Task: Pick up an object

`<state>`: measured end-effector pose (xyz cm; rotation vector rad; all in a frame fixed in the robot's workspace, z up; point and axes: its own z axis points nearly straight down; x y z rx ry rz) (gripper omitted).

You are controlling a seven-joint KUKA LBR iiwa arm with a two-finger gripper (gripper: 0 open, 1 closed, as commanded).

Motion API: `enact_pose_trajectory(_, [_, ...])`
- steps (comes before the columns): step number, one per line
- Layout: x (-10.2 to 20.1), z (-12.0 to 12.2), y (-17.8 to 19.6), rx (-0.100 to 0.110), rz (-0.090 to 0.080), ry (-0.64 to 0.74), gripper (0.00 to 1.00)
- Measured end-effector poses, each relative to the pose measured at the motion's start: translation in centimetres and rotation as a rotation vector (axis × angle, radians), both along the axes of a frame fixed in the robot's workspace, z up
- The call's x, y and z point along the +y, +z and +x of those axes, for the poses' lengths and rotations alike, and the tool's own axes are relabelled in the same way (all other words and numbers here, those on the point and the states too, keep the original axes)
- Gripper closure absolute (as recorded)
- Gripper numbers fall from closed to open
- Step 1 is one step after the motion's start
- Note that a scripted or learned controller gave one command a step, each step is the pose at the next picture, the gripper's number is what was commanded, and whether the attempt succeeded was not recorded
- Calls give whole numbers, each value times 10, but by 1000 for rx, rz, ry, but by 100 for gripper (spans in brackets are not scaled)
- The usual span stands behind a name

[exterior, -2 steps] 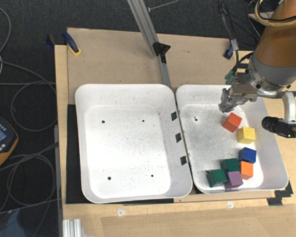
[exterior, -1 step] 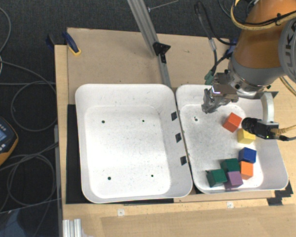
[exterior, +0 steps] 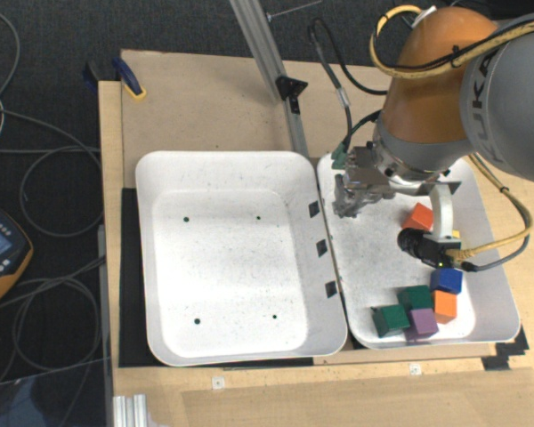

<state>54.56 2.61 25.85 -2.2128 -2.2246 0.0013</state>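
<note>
Nearest the lens, along the worktop's bare wooden front edge: a cluster of small hard-looking blocks at about five o'clock in the right shallow white plastic bin. Dark green cube in front, a second green block behind it, purple cube touching both, orange cube just beside, blue cube above that. Farther back, toward three o'clock, a lone orange block set well apart from the rest, close beside a white bracket and a black cylindrical fitting on the arm.

Hand hanging low over the bin's upper left, at roughly ten o'clock from the cluster, nothing visible between the fingers; whether set wide or narrow, cannot tell, the metal fingers blurring into the speckled floor.

Probably still the approach. Best chosen: the lone orange block, or a block at the cluster's rim, since packed neighbours leave no room for fingers. Worth squaring up to flat faces and descending straight; smooth sides likely to slip under a skewed pinch.

Left speckled white bin matte, with rounded corners.
</note>
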Motion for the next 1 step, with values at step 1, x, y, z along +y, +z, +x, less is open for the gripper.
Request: enact_pose_trajectory(1, [51,-10,-3,-1,1,1,100])
